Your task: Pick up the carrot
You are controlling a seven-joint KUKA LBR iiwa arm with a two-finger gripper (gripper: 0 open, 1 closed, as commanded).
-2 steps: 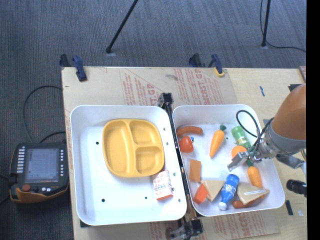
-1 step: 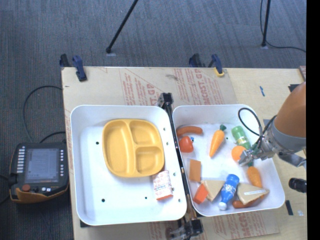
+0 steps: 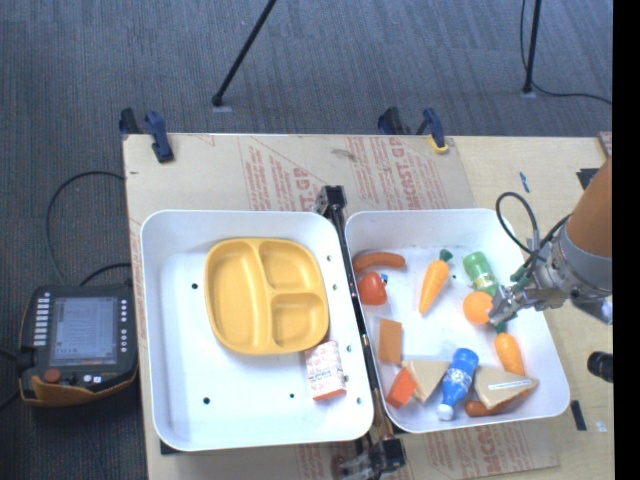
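The carrot (image 3: 433, 285) is orange with a small green top and lies tilted in the upper middle of the right bin (image 3: 455, 226). My gripper (image 3: 503, 309) hangs low over the right side of that bin, about a hand's width to the right of the carrot and apart from it. It sits right beside an orange ball (image 3: 476, 308), at the ball's right edge. Nothing shows in its grasp.
Around the gripper are a green bottle (image 3: 478, 268), a small orange piece (image 3: 509, 352), a blue bottle (image 3: 459, 375) and sandwich wedges (image 3: 500, 389). A sausage (image 3: 380, 261), a tomato (image 3: 372, 288) and an orange block (image 3: 390, 340) lie further left. The left bin holds a yellow divided plate (image 3: 267, 293) and a small carton (image 3: 325, 370).
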